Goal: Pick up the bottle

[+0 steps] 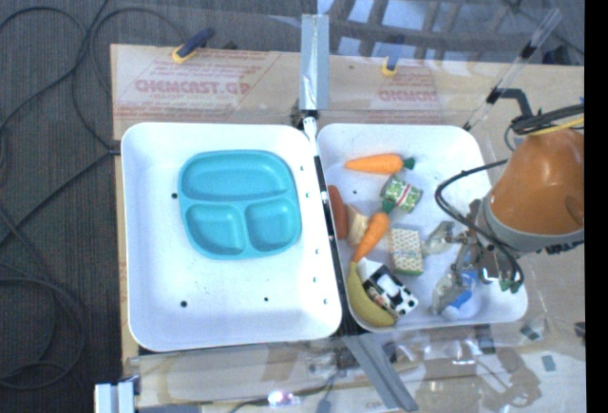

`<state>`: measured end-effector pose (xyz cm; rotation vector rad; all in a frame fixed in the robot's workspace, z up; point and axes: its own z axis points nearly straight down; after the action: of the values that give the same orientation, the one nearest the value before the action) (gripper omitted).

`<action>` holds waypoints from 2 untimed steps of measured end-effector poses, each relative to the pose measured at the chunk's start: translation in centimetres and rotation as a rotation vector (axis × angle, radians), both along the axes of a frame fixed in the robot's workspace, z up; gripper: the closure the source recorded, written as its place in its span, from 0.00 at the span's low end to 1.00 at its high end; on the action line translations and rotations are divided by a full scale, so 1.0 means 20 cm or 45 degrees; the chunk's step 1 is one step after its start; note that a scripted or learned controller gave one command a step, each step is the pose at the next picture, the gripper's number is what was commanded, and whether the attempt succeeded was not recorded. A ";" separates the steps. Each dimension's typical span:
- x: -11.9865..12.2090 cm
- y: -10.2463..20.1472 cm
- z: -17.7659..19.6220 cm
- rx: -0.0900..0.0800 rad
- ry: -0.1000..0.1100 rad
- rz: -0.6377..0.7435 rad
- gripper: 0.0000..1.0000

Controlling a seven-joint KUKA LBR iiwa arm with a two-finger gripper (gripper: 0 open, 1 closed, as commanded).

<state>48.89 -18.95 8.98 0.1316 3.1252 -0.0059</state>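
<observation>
Where the arm reaches in from the right, the end effector [467, 271] is seen low in the right bin [494, 164], at its lower right corner, beneath the orange band [541, 188]. Metal parts of it are visible around a clear bottle with a blue cap [460, 297], which lies against the bin's lower right wall. The end effector is close over the bottle and appears to touch it, but whether the bottle sits between the fingers cannot be told, nor can the width of the opening be judged; the parts are small and cluttered by black cables.

Elsewhere in the right bin the following are noted: a carrot [375, 163] near the top, a green carton [401, 195] just below it, a second carrot [371, 235] lying aslant, a tan block [408, 251] beside it, a banana [366, 300] along the lower left wall, and a black-and-white toy [390, 290] resting on it.

A blue divided tray [240, 202] is recorded in the left bin [152, 307]. Both bins stand side by side on the table [190, 88].
</observation>
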 end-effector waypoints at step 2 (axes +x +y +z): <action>0.01 0.01 0.04 0.005 -0.004 0.001 0.00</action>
<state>49.11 -18.77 9.88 0.1299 3.1222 0.0004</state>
